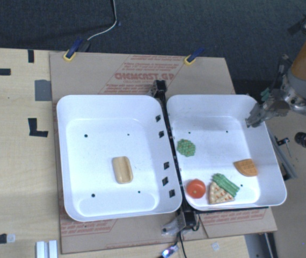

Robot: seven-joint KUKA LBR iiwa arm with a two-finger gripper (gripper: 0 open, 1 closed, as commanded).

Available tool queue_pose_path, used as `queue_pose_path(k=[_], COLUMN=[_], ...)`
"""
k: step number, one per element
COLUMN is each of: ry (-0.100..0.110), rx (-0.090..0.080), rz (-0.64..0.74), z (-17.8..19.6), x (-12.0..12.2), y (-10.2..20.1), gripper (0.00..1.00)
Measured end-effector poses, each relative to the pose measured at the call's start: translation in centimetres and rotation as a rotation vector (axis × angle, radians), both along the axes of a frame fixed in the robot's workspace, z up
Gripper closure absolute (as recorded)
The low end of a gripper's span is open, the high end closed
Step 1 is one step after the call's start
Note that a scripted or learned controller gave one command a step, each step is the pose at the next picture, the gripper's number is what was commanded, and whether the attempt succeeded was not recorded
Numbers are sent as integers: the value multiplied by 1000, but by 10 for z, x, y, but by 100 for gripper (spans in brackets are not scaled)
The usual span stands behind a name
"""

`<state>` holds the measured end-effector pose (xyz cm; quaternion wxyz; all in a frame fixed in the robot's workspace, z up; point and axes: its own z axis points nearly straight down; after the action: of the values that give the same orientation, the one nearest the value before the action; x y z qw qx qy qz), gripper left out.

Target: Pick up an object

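We see the worktop (13, 160) at far left, light wood with black tape marks on it; a cardboard sheet (142, 74) with red print lies over it, clipped at its far edge by two blue-and-yellow clamps (72, 49); a thin white cable (110, 9) runs down from the top toward the left clamp. On the cardboard sit two white bins side by side, touching along a black joint with clips; the left bin (67, 112) holds one tan bread-roll-like piece (122, 169), lying near its middle, a bit toward the near side. The right bin (260, 160) holds the rest: a green leafy ball (186, 147) at its left side close to the joint; a red tomato (196, 188) in the near left part; just right of it a waffle-patterned triangle (217, 194) with a green pod-like piece (227, 183) lying across its upper edge, the two touching; an orange-brown piece (246, 167) further right, near the right wall, apart from the others. The hand (256, 117) sits over the far right rim of the right bin, well apart from every object there; we see nothing between its fingers; open or closed, we cannot tell, too blurred. The arm (303, 69) comes in at the right edge, orange showing above the wrist.
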<state>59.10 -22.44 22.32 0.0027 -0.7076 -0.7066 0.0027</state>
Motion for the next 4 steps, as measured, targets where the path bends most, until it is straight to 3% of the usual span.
queue_pose_path(k=[1, 2, 3, 4], ry=[-10, -8, -5, -8], rx=[-2, 1, -1, 1], rz=[4, 10, 2, 6], z=[-5, -6, -13, 8], x=[56, 79, 77, 78], y=[1, 103, 89, 139], gripper=[100, 100, 100, 100])
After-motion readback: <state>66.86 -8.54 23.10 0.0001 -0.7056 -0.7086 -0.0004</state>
